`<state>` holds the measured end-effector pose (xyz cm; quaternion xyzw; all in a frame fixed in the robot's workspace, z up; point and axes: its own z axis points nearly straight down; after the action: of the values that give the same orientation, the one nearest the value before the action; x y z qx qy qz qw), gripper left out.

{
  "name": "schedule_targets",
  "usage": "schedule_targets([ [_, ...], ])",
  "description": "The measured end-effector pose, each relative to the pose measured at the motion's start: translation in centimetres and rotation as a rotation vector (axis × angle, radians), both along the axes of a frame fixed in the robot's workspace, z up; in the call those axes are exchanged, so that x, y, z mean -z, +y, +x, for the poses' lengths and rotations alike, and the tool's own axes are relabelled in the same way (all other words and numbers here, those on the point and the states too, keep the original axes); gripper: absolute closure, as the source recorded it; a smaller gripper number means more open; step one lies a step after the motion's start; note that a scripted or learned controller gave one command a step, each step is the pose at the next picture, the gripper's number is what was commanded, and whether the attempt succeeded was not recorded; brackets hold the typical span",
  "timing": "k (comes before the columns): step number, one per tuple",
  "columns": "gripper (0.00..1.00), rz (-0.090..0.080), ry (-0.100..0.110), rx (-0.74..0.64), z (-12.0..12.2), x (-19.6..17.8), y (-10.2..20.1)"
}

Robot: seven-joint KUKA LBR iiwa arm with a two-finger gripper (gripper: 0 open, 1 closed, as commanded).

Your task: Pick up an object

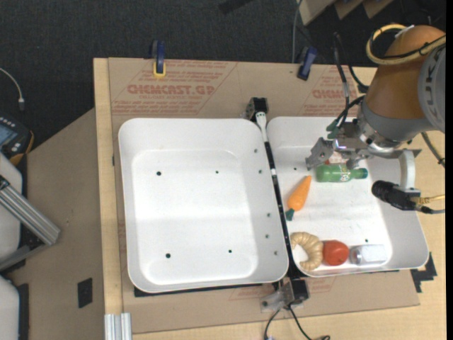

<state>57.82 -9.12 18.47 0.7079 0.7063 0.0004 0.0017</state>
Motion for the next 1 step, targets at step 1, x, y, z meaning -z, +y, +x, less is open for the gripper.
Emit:
schedule_targets([
  [1,0.00,-0.003,-0.003,0.002,2.43,-2.31,-5.84],
])
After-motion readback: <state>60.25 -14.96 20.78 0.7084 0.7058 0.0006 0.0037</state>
